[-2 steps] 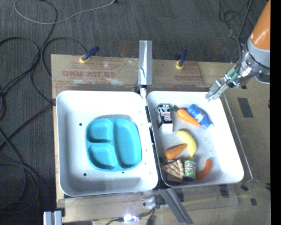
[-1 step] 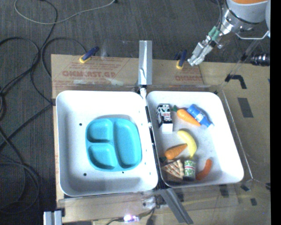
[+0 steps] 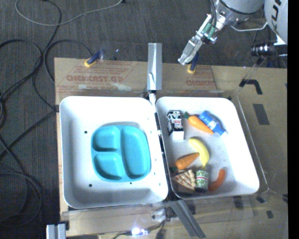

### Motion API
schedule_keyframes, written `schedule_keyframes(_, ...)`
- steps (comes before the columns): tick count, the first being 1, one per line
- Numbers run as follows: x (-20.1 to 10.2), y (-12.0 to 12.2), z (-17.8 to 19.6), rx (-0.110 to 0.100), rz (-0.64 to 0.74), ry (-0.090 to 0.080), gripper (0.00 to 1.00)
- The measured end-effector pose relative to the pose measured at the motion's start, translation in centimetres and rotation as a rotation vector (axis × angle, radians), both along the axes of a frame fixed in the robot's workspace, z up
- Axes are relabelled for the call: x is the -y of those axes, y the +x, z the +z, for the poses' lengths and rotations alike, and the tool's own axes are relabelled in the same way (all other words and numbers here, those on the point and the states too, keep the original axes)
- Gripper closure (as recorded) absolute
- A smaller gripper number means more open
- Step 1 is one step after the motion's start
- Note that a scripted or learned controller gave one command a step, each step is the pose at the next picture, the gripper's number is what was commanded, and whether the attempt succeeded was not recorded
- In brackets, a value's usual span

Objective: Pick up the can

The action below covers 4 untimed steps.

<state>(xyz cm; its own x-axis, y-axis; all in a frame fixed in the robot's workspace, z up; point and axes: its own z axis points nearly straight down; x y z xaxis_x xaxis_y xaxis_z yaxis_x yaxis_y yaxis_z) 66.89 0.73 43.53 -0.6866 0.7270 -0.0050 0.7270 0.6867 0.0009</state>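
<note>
End effector [image 3: 186,57] hangs up past the right bin [image 3: 243,135], can't tell its grip. Can [image 3: 202,180] stands near that bin's front edge, beside the banana [image 3: 200,150].

Can [image 3: 202,179] in right bin [image 3: 243,140] (upright)

Up top right, the arm [image 3: 243,9] shows a rounded pale grey and white shell, smooth and glossy. From it runs a slimmer wrist section [image 3: 219,18] in metallic grey, a small green patch on its side. Then the gripper [image 3: 186,57]: a narrow, light grey, boxy piece, tapering to pale fingers [image 3: 183,59]. A thin dark cable [image 3: 247,29] loops beside the wrist.
</note>
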Motion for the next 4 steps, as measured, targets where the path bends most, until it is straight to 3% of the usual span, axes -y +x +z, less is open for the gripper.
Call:
schedule_keyframes(1, -7.3, -4.1, -10.7, -0.005, -0.029, 0.003, 1.00)
schedule_keyframes(2, -6.4, -4.6, -7.5, -0.002, 0.143, 0.000, 1.00)
schedule_keyframes(3, -11.8, -0.7, 0.0, 0.000, 0.210, 0.001, 1.00)
schedule_keyframes(4, -18.9, -3.4, -11.0, -0.005, 0.253, 0.002, 1.00)
